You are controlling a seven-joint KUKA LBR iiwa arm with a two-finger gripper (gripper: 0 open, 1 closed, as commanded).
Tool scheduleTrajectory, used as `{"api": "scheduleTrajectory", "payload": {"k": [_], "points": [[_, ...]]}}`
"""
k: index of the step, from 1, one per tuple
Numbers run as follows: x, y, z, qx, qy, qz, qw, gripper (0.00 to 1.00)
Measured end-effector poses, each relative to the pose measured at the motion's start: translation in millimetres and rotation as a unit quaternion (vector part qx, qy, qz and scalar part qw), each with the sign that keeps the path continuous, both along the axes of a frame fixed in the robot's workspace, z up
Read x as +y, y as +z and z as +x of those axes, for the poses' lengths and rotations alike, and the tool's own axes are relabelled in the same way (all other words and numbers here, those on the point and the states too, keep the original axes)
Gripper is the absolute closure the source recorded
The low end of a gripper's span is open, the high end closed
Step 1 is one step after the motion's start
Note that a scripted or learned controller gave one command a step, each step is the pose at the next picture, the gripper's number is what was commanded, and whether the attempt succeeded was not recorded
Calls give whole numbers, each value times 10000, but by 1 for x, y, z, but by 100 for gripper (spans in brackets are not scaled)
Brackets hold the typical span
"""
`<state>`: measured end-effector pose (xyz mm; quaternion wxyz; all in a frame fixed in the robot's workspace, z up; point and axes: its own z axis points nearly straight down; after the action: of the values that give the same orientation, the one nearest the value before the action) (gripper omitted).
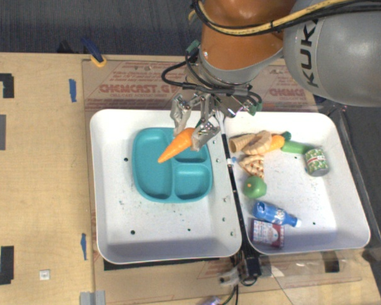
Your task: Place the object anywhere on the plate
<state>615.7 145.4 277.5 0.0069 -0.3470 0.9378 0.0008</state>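
An orange toy carrot (176,146) hangs tilted over the teal divided plate (153,182) in the left bin, its thin tip pointing down-left. My gripper (194,123) is shut on the carrot's thick end, with one finger on each side of it. The carrot hovers above the plate's upper part, near the divider between the compartments. The grey arm with its orange band reaches down from the top of the view.
The right bin (343,221) holds an ice-cream cone toy (251,142), a shell-like piece (253,165), a green fruit (255,186), a green can (316,161), a blue bottle (276,214) and a small packet (267,233). The ridge between the bins runs just right of the plate.
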Motion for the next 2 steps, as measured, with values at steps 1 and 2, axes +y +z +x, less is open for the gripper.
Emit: {"api": "scheduleTrajectory", "payload": {"k": [1, 2], "points": [[-13, -54, 11, 52, -745, -10, 9972, 100], [-10, -4, 15, -9, -715, 5, 9974, 100]]}}
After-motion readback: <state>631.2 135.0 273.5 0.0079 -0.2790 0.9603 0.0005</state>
